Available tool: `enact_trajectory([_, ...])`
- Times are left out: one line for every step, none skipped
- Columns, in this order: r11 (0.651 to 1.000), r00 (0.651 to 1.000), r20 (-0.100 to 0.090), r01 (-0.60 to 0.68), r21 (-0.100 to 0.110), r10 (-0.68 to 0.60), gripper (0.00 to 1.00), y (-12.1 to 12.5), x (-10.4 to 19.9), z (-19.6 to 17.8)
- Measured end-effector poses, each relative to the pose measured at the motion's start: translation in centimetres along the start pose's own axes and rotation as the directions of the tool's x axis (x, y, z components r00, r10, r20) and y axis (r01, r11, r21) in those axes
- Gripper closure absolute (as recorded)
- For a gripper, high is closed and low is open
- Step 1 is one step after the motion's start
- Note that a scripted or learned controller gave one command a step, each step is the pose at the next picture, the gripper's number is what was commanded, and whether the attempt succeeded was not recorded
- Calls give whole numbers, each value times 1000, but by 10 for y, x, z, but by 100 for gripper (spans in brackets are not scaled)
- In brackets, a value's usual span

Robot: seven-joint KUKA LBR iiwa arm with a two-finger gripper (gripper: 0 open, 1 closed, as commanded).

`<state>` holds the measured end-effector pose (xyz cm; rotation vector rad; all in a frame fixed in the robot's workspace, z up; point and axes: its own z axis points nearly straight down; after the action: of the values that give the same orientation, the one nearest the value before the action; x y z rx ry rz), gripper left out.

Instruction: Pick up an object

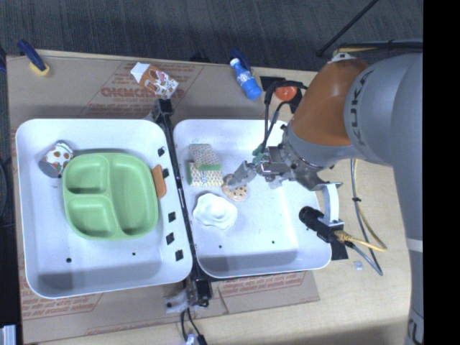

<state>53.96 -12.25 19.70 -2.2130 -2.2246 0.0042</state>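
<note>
bins (287, 257): smooth white plastic
divided plate (111, 192): matt green plastic
surface (374, 293): pale wood-look
arm (374, 99): glossy grey shell

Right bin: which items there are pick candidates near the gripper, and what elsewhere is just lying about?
Job:
gripper
cookie-like piece
white blob
patterned block

Lying about:
green tray
orange piece
blue clamp

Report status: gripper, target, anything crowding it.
Gripper low in right bin, over small tan speckled object; grasp unconfirmed. White crumpled piece and green-striped box close by.
</note>
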Motion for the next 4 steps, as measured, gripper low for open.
enact_trajectory([1000, 1000, -1, 1, 3, -1, 0, -9, 22, 87])
enact_trajectory([1000, 1000, 1, 6, 3, -6, 100, -8, 22, 76])
enact_trajectory([1000, 1000, 1, -1, -3, 1, 100, -56, -3, 4])
enact_trajectory([1000, 1000, 0, 0, -3, 0, 0, -56, -2, 4])
